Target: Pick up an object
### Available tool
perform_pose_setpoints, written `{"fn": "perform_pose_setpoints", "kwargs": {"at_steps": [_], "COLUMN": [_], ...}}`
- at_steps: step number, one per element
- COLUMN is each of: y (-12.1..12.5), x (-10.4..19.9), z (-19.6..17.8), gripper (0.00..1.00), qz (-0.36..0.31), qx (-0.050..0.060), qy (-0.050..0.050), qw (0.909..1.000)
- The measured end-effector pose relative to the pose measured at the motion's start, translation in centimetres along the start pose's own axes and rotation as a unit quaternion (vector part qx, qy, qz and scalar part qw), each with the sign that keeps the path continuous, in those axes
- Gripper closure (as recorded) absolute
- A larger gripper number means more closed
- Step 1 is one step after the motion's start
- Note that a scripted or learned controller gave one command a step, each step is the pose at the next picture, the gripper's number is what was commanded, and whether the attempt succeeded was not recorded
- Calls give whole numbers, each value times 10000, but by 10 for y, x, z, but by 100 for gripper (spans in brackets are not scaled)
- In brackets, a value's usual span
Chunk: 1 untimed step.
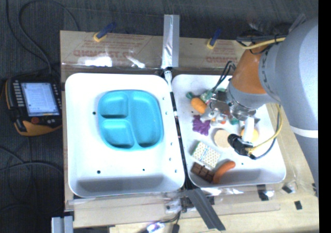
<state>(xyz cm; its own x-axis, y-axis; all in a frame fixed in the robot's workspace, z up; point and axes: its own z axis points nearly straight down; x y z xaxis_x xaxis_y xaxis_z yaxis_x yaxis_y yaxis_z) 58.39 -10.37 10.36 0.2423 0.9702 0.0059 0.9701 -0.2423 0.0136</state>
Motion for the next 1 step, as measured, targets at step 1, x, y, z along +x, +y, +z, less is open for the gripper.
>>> {"fn": "perform_pose_setpoints", "kwargs": {"at_steps": [1], "y": [13], "x": [41], "z": [-94], "gripper": [100], "qz": [32], "qx": [76], "qy": [-49], "qw": [10000]}}
